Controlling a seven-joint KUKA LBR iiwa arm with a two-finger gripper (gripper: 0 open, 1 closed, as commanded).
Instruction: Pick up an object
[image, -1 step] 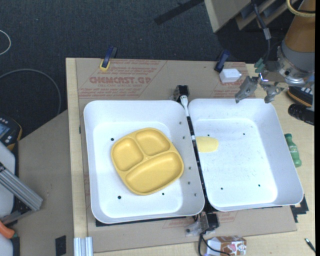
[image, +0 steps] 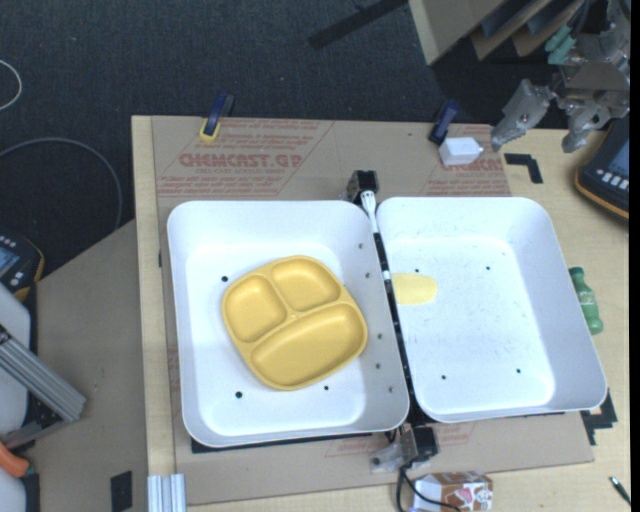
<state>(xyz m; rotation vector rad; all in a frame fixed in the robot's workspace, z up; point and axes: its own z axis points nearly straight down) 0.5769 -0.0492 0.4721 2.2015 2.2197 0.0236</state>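
Small brown-and-white packet (image: 462, 492) with a cable lies at the desk's (image: 150, 300) front edge, just below the seam between the two bins. Left bin (image: 190, 400) holds a yellow divided plate (image: 293, 321): rounded, three compartments (two small at the back, one large at the front), lying flat and turned at a slant, roughly mid-bin, clear of the walls. Right bin (image: 560, 300) holds one small pale-yellow flat piece (image: 413, 289), near its left wall, well apart from the plate. Black clamps sit at both ends of the seam between the bins. Gripper (image: 545, 118) is at the top right, past the back corner of the right bin, above the desk edge; two grey fingers (image: 512, 118) spread apart, nothing between them. White block (image: 460, 151) sits on the desk just left of it. Green item (image: 586, 298) lies beside the right bin's outer rim.
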